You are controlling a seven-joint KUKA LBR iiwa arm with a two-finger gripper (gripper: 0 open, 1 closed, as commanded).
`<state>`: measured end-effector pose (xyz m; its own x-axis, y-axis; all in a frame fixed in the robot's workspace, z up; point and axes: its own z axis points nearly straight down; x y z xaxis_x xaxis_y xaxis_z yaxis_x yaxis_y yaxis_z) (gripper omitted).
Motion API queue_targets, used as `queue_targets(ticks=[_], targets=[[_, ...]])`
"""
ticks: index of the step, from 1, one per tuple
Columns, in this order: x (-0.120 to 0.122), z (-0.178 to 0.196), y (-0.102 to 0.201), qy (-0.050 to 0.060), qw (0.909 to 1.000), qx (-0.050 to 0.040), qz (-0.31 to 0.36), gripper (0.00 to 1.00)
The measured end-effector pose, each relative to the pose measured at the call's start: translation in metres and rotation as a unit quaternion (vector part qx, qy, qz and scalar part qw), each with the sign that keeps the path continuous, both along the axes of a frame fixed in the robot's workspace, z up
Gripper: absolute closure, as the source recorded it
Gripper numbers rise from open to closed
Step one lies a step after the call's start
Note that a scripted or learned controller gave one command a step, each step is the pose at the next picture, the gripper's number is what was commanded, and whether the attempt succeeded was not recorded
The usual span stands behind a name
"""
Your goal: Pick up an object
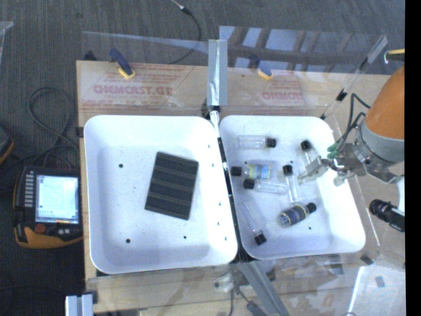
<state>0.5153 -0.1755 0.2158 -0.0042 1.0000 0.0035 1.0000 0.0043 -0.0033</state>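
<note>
Over the right bin (342, 239) we see the gripper (314, 170) reaching in from the right, above the bin's right half, beside a scatter of small clear vials with black caps (258, 141). We cannot tell how far it is open, and we see nothing caught in it. One darker vial (294, 214) lies near the bin's lower middle, apart from the gripper. A ridged dark block (172, 185) lies tilted in the left bin (105, 242), and a handheld pendant (49, 206) sits left of the bench.
</note>
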Motion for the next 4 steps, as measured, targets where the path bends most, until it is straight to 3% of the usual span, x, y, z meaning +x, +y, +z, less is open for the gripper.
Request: queue_targets(ticks=[1,2,3,4], targets=[[-0.004,-0.122,0.016,-0.002,0.9999,-0.001,0.011,0.0],[0.036,-0.122,-0.039,-0.006,1.0,0.0043,-0.002,0.0],[0.127,-0.125,-0.039,-0.009,0.9984,0.0001,0.055,0.0],[0.127,-0.115,-0.042,-0.009,0.9984,-0.0046,0.055,1.0]])
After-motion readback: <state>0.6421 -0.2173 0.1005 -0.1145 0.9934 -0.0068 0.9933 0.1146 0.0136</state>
